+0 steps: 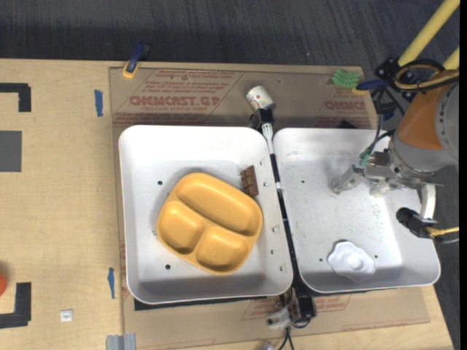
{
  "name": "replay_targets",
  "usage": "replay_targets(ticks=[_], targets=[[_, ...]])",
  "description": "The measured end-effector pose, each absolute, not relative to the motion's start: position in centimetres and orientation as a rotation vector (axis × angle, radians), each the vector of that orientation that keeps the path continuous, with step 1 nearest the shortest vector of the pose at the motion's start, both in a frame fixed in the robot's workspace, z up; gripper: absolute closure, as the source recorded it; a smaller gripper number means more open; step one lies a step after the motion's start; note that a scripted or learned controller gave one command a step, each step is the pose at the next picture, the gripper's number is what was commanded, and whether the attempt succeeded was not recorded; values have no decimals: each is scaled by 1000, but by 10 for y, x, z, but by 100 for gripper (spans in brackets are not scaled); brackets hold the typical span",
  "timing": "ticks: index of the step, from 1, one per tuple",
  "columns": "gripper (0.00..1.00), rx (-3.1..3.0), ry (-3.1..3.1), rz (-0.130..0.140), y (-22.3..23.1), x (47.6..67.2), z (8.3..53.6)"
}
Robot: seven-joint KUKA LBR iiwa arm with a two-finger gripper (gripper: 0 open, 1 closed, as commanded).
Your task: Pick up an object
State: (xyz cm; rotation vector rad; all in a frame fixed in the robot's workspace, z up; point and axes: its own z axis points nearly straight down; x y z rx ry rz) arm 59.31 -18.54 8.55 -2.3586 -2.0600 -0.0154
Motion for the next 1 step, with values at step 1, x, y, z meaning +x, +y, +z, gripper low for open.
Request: replay_targets(ticks=[1], targets=[[0,-2205,-2216,-10,-187,668,85]])
